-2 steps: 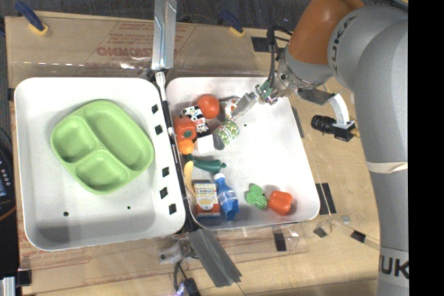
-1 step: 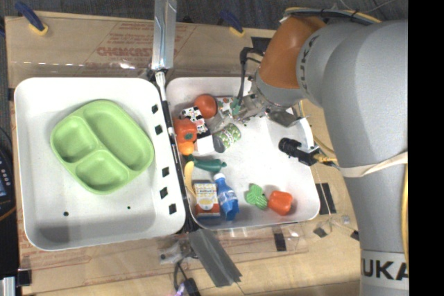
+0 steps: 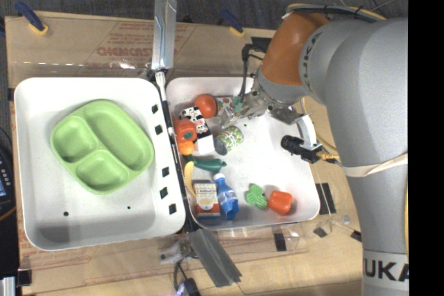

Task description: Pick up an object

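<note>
My gripper (image 3: pixel 236 113) reaches down into the back of the right bin (image 3: pixel 305 177), just right of a red tomato (image 3: pixel 205 106) and above a green-and-white ball (image 3: pixel 231 138). Packed close around it are a black-and-white spotted piece (image 3: pixel 191 114), an orange toy (image 3: pixel 185 133) and a white block (image 3: pixel 205 144). Nearer the front lie a teal piece (image 3: pixel 209 164), a banana (image 3: pixel 189 177), a juice box (image 3: pixel 203 197), a blue bottle (image 3: pixel 226 197), a green item (image 3: pixel 256 197) and an orange item (image 3: pixel 280 202). Nothing is visibly held.
The left bin (image 3: pixel 41 218) holds a green divided plate (image 3: pixel 103 145). A ridge with black clips (image 3: pixel 166 156) separates the bins. The grey arm (image 3: pixel 347 93) with its orange band (image 3: pixel 288 45) covers the right bin's far right side.
</note>
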